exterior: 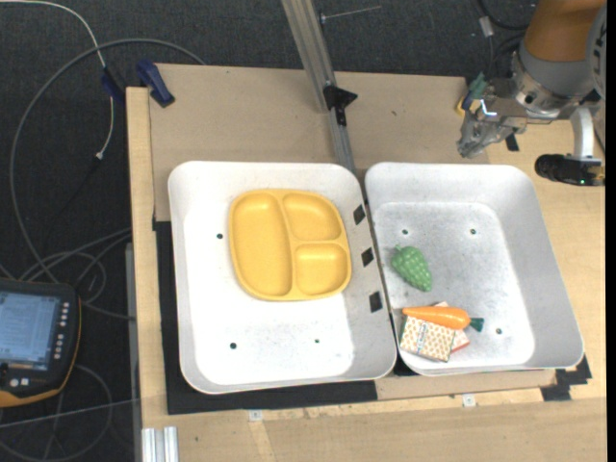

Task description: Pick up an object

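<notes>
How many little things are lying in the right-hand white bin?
3, all toward its near side: a green bumpy item at mid-left, an orange carrot below it, and a patterned packet just under the carrot, touching it.

The arm reaches in at upper right, its end effector pointing down

Arm cut off at top right edge. Gripper small, possibly blurred; finger state unreadable. Tablet cropped at left edge.

yellow tray, green toy, orange carrot, white bins
</notes>
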You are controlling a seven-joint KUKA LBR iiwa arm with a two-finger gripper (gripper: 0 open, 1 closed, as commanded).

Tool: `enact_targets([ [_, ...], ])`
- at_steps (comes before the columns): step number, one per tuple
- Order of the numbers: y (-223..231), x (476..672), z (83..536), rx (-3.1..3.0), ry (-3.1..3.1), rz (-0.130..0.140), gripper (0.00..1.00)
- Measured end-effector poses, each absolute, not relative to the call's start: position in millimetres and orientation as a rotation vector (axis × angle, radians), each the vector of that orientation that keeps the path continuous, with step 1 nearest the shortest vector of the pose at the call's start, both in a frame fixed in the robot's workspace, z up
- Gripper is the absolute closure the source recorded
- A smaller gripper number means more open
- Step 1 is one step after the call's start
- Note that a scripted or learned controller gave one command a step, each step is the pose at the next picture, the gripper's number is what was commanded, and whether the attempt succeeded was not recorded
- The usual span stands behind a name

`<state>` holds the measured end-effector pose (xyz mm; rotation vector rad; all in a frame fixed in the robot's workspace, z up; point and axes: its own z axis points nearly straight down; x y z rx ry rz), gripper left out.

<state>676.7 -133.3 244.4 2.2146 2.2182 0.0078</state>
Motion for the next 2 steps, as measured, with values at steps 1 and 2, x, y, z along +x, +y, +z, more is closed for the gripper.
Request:
enact_targets([
  [1, -85, 651.0, 234, 2.220, 2.229, -0.001, 1.00],
  [2, -30, 632.6, 234, 2.218, 2.232, 0.000, 1.00],
])
